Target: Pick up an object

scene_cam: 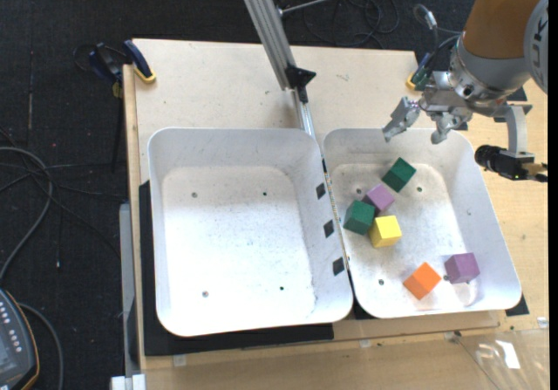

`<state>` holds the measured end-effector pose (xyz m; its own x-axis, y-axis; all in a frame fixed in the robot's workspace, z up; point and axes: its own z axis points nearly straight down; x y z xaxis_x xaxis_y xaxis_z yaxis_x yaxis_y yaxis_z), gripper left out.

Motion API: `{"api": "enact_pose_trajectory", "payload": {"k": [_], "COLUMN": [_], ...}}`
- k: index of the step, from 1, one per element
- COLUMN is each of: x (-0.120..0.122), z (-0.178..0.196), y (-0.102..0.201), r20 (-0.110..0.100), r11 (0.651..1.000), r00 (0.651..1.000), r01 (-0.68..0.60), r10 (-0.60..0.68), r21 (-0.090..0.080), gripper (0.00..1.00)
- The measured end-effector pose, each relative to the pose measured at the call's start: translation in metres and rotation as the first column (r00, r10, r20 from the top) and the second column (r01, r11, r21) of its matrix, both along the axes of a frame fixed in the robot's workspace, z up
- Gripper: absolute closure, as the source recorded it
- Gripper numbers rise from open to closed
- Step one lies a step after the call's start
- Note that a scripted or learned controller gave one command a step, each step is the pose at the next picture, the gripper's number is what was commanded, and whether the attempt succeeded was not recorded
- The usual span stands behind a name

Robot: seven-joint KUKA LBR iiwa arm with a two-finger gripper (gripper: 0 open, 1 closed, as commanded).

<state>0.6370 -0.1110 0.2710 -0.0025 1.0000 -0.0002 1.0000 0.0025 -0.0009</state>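
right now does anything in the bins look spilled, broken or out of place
Nothing stands out. Six small blocks, two green cubes, two purple, one yellow and one orange, lie loose in the right white bin. The two-finger gripper hangs open above its far edge.

Open hand above right bin, six coloured blocks inside, left bin beside

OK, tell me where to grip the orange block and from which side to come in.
Come straight down from above on the orange block and close on two opposite flat side faces. It lies flat in the right bin, apart from the purple block beside it. Probably turn the tool so no finger drops into that narrow gap.
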Motion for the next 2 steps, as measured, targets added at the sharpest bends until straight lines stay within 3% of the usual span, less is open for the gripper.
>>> {"api": "enact_pose_trajectory", "payload": {"k": [1,2], "x": [-0.010,-0.035], "z": [-0.151,-0.168], "y": [-0.047,-0.009], "r20": [0.009,0.003], "r11": [1.000,1.000], "r00": [1.000,1.000], "r01": [0.007,0.005], "r10": [-0.007,-0.005], "r21": [0.003,-0.002], "gripper": [0.00,0.00]}}
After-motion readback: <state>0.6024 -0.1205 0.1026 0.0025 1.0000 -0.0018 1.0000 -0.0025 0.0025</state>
